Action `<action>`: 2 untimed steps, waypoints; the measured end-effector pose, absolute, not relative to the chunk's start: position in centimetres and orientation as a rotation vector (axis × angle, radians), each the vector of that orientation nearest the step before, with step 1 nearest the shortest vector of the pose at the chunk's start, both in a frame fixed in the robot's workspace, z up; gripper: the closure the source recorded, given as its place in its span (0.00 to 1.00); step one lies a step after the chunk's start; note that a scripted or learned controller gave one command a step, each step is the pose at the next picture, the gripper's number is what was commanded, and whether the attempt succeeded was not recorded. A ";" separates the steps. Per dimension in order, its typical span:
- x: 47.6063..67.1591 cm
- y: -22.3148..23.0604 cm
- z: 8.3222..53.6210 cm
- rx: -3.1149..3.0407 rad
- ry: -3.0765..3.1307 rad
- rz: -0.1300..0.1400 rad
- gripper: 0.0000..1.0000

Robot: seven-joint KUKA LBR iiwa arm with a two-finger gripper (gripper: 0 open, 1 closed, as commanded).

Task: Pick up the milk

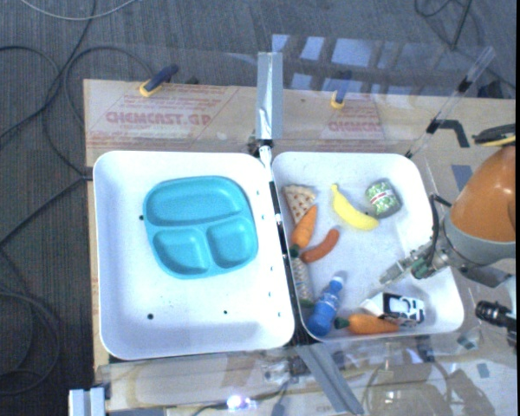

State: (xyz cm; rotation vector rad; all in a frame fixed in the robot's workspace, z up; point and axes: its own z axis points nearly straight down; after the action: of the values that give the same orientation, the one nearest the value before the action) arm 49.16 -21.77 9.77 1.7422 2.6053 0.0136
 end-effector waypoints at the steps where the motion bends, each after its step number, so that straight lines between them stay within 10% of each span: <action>1: 49.2 -21.8 9.8 1.743 2.605 0.013 0.00; 2: 49.3 -21.5 10.5 1.740 2.609 0.015 1.00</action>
State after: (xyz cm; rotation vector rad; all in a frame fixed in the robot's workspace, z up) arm 49.30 -21.55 10.51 1.7403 2.6089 0.0154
